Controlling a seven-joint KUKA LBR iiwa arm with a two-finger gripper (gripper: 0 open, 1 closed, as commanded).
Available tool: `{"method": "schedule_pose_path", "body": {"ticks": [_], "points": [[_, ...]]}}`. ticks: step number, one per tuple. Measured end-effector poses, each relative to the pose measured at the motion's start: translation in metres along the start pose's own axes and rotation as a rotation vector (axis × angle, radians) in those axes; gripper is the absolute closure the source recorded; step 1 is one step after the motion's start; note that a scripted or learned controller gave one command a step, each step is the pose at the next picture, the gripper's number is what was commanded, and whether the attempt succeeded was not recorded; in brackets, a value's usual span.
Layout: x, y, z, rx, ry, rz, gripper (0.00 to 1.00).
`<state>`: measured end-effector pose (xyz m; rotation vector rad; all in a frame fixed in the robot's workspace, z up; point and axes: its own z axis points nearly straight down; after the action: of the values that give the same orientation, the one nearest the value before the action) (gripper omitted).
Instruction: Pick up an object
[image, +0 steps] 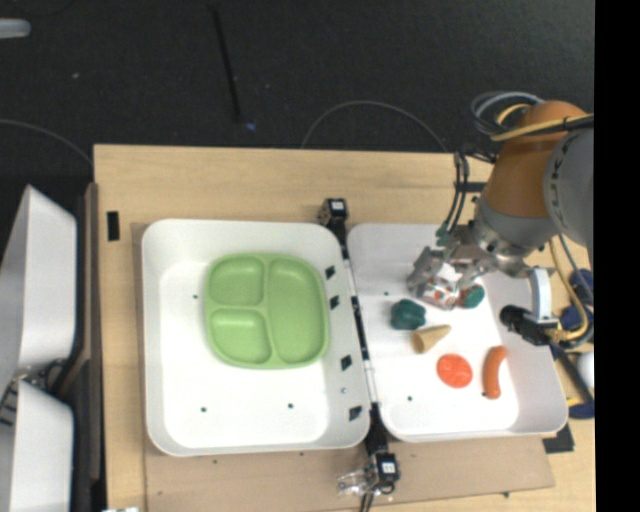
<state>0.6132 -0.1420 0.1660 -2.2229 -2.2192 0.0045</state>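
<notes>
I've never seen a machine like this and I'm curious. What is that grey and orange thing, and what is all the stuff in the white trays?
That is a robot arm, grey with an orange band. At its end is a two-finger gripper, a kind of metal hand for picking things up. The picture comes from one camera above the wooden bench, looking down at a slant.

Two shallow white bins sit side by side. The left bin holds a green plate with three sections. The right bin holds small toys: a dark teal lump, a tan cone, a round orange-red piece and an orange sausage shape.

The gripper is low over the right bin, just above the teal lump. I cannot tell whether it holds anything.
</notes>
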Motion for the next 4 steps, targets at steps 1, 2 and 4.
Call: {"method": "schedule_pose_path", "body": {"ticks": [1, 2, 4], "points": [[0.001, 0.005, 0.034, -0.019, -0.008, 0.000, 0.00], [0.001, 0.007, 0.021, -0.025, -0.007, 0.003, 1.00], [-0.001, 0.017, -0.096, -0.010, 0.000, -0.005, 1.00]]}}
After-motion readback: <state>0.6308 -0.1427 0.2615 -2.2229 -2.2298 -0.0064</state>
